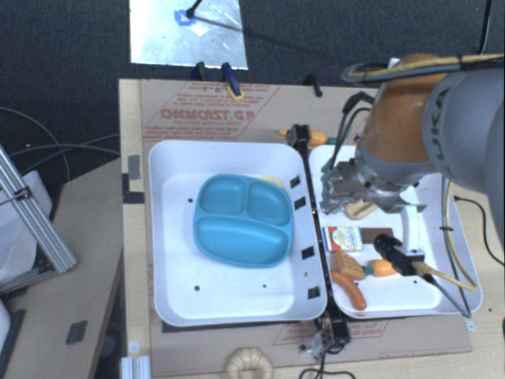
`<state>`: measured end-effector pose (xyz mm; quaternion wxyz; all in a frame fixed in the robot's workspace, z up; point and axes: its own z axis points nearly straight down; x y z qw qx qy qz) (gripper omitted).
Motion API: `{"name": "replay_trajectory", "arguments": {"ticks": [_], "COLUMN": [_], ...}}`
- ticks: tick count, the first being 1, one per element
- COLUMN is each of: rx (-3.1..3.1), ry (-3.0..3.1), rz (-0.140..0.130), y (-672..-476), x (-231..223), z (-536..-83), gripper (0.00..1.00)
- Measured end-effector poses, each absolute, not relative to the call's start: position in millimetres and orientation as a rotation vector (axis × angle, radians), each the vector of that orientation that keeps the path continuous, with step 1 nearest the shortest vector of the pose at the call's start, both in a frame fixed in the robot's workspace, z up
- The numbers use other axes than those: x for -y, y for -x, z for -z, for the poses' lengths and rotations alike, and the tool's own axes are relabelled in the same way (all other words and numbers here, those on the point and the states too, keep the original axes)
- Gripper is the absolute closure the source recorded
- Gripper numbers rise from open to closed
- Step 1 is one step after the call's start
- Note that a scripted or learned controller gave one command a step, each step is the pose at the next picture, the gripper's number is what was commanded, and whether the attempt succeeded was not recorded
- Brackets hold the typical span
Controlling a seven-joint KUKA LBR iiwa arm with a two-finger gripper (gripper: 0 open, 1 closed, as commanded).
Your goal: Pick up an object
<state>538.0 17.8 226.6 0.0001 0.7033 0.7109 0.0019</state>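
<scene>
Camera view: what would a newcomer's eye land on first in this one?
The bright blue divided tray in the middle of the left bin stands out most. Next is the bulky grey arm with its orange band, reaching from the right over the right bin, its pincer down near a red-and-white packet and an orange toy sausage.

Reaches in from the right with the arm [467,125], turns down at the orange band [404,121], and hangs the gripper [344,193] low, pointing down and slightly left of the wrist.
</scene>
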Motion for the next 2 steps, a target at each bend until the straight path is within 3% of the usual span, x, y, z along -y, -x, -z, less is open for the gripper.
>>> {"name": "replay_trajectory", "arguments": {"ticks": [2], "rx": [-2.222], "ry": [-2.221], "rz": [0.0], "y": [-524.5], "x": [-26.0], "z": [-218.7], "gripper": [1.0]}}
